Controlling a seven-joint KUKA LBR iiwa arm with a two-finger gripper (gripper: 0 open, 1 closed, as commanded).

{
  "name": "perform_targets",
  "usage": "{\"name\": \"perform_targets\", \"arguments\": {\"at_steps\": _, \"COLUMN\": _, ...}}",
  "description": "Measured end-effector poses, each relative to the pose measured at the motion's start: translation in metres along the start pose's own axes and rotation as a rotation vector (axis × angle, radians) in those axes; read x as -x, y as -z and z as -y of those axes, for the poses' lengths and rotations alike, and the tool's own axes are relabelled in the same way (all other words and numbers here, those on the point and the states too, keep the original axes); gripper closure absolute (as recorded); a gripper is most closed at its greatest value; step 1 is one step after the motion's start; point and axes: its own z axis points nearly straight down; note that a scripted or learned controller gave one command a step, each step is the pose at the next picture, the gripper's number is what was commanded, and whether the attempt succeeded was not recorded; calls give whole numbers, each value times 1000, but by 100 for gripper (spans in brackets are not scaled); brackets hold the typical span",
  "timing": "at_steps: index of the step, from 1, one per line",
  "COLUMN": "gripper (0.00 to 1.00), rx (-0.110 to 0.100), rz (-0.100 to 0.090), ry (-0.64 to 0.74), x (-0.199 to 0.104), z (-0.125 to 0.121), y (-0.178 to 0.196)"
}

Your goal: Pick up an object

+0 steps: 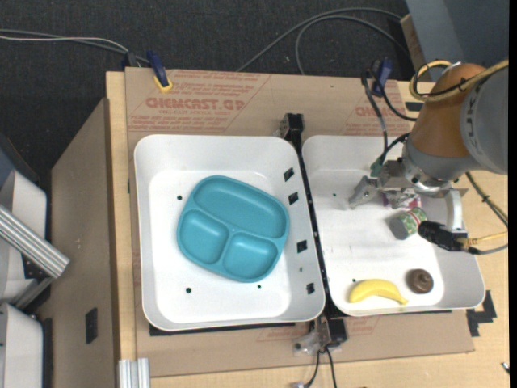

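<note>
Gripper (401,204) hovered over right bin (339,241), finger state unclear; small can (406,222) lay directly beneath; banana (376,292) nearer.

You have two bins side by side on the surface (97,217); the left bin (153,241) holds a divided plate (233,228) near its middle; in the right bin (339,241) a banana (376,291) lies at the near edge, a round object (419,280) just right of it.

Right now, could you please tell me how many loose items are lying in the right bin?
3: a banana by the near edge, a brown round item just right of it, and a small grey object under the arm. The arm may hide more.
</note>
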Motion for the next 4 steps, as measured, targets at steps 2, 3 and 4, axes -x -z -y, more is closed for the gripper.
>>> {"name": "perform_targets", "arguments": {"at_steps": 2, "gripper": 100, "rx": 11, "rz": 3, "ry": 2, "x": -3, "z": 0, "y": 59}}
{"name": "perform_targets", "arguments": {"at_steps": 3, "gripper": 100, "rx": 12, "rz": 3, "ry": 3, "x": -5, "z": 0, "y": 103}}
{"name": "perform_targets", "arguments": {"at_steps": 4, "gripper": 100, "rx": 13, "rz": 3, "ry": 4, "x": -11, "z": 7, "y": 160}}
